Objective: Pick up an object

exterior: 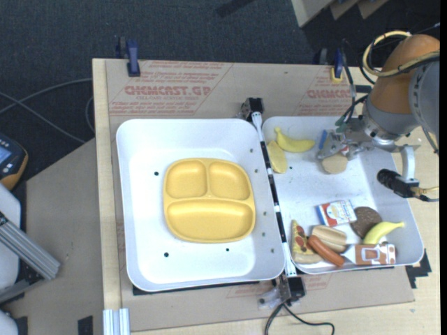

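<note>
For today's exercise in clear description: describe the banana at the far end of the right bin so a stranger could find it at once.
Start at the right bin, the one full of toy food. Look to its far left corner, next to the divider between the bins. The banana lies there, curved, plain yellow and larger than the small banana at the near end, which sits among the hot dog and packets.
</note>
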You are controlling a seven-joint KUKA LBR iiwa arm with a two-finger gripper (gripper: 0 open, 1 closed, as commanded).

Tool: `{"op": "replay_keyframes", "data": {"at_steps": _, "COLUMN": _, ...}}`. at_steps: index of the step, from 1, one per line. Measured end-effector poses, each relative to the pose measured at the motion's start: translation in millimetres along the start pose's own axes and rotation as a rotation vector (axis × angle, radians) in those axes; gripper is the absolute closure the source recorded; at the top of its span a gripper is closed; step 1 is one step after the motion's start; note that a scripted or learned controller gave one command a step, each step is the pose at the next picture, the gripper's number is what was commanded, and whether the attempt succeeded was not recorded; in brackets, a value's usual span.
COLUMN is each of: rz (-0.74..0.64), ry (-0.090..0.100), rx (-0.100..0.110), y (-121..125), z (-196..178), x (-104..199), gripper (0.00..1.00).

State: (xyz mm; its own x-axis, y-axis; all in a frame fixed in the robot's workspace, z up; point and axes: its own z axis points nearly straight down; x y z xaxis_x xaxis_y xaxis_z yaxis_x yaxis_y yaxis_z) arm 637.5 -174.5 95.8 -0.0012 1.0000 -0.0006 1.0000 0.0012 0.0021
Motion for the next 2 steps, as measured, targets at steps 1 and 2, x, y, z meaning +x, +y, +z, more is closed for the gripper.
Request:
{"op": "replay_keyframes", "data": {"at_steps": 1, "rz": -0.003, "ry": 0.002, "rx": 0.003, "y": -35, "z": 10, "x": 70, "gripper": 1.0}}
{"op": "replay_keyframes", "data": {"at_steps": 2, "rz": -0.007, "ry": 0.003, "rx": -0.007, "y": -57, "z": -96, "x": 143, "gripper": 1.0}}
